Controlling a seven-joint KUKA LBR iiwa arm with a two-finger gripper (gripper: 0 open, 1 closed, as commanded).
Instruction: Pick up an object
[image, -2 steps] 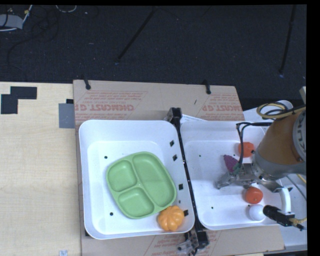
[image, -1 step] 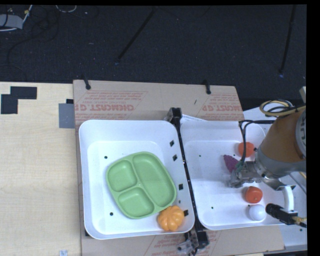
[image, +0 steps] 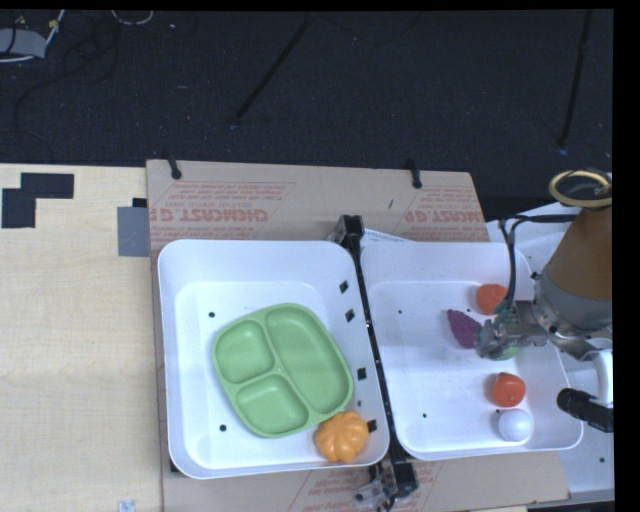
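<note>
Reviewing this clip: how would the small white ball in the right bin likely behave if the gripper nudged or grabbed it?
The small white ball looks round and smooth, so a nudge would probably send it rolling. It sits near the right white bin's front corner, whose walls might stop it. Its curved surface could slip out of a two-finger pinch unless gripped centrally. The gripper is farther back.

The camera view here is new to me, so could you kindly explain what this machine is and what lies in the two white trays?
This is one picture from a fixed camera above a bench, looking down at a slant. The grey and orange shape at the right is a robot arm; its gripper is low in the right bin. That bin holds a purple piece, two small orange-red items and a white ball. The left bin holds a green divided plate with an orange pumpkin-like toy at its near edge. I cannot tell whether anything is gripped.
</note>
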